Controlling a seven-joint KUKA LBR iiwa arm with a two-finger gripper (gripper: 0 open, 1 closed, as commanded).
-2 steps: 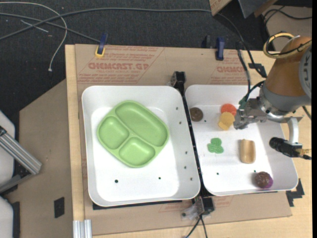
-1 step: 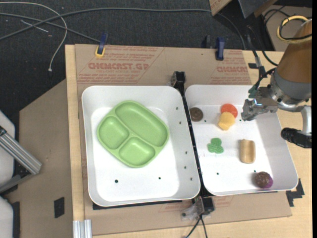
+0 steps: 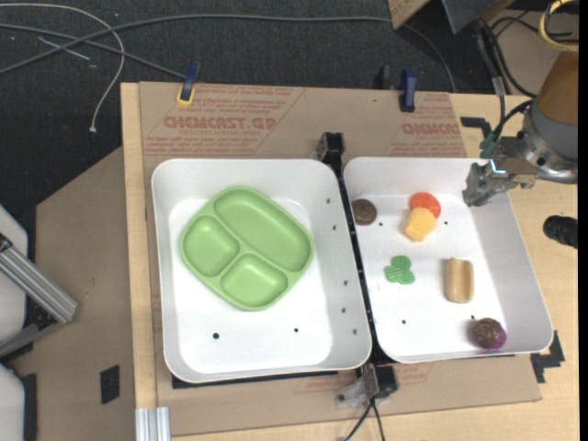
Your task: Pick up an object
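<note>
- The left bin (image 3: 175, 338) holds a green divided plate (image 3: 246, 246), lying flat toward its upper middle.
- The right bin (image 3: 514, 288) carries the small things I might pick.
- My gripper (image 3: 480, 189) hangs over the right bin's upper right corner; I cannot tell how my jaws stand, and nothing shows between them.
- A tan bread-like piece (image 3: 458, 279) lies right of centre.
- A purple round fruit (image 3: 488, 333) sits in the lower right corner.
- A red piece (image 3: 425, 203) touches a yellow piece (image 3: 419, 225) below it.
- A green clover-shaped piece (image 3: 399, 270) lies mid-bin.
- A brown round piece (image 3: 365, 211) rests by the left wall.
</note>
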